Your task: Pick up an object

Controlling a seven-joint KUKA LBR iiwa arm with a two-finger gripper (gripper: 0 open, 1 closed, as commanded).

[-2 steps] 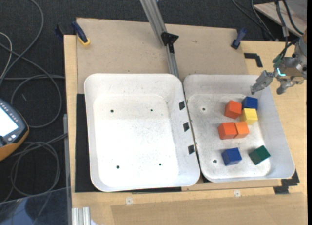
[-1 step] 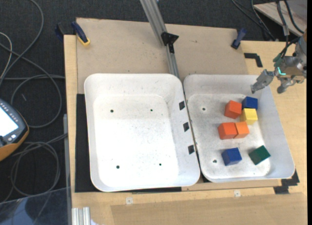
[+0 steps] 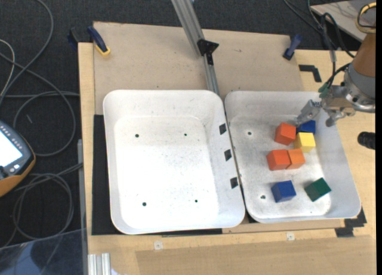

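Observation:
The right bin (image 3: 256, 113) holds several small blocks. An orange-red block (image 3: 286, 133) lies beside a dark blue block (image 3: 308, 127) and a yellow block (image 3: 307, 141). Below them lie two orange blocks (image 3: 279, 159) side by side, then a blue block (image 3: 283, 191) and a green block (image 3: 317, 189). My gripper (image 3: 320, 113) hangs at the bin's upper right, just above the dark blue block, fingers spread apart with nothing between them. The arm comes in from the right edge.
The left bin (image 3: 161, 160) lies alongside, across a black-tabbed divider. A metal pole (image 3: 191, 23) slants up from between the bins. Blue clamps (image 3: 98, 40) hold the board's back corners. Cables and a device lie on the floor at left.

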